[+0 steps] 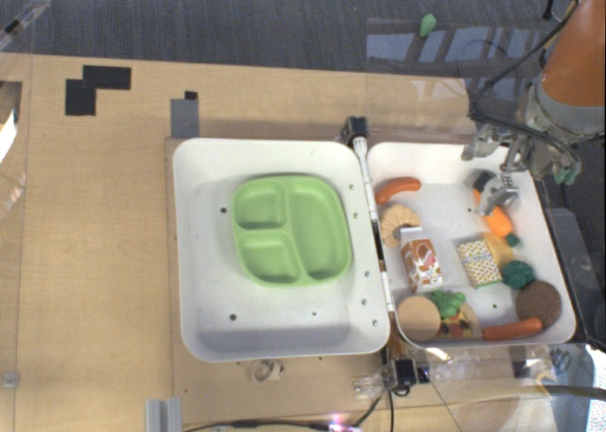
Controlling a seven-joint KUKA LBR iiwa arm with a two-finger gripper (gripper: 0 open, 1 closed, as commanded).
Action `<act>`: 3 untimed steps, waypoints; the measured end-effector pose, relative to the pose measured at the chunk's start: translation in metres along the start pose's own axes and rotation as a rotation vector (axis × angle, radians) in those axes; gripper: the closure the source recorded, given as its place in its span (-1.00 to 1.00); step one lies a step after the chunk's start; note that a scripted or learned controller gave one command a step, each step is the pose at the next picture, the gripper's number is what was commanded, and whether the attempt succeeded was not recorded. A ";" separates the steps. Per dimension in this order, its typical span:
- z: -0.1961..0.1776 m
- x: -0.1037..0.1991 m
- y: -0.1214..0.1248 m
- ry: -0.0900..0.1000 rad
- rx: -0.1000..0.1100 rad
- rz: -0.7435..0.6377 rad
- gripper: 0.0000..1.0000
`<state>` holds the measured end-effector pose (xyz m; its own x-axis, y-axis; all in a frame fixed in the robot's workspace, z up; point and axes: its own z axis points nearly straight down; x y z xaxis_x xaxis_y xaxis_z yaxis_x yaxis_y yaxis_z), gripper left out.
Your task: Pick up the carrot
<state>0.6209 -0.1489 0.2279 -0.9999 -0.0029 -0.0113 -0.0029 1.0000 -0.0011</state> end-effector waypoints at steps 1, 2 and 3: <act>0.129 -0.007 -0.056 -0.016 0.002 -0.289 -1.00; 0.128 0.040 -0.050 -0.025 0.010 -0.155 -1.00; 0.115 0.035 -0.048 -0.036 0.013 -0.162 1.00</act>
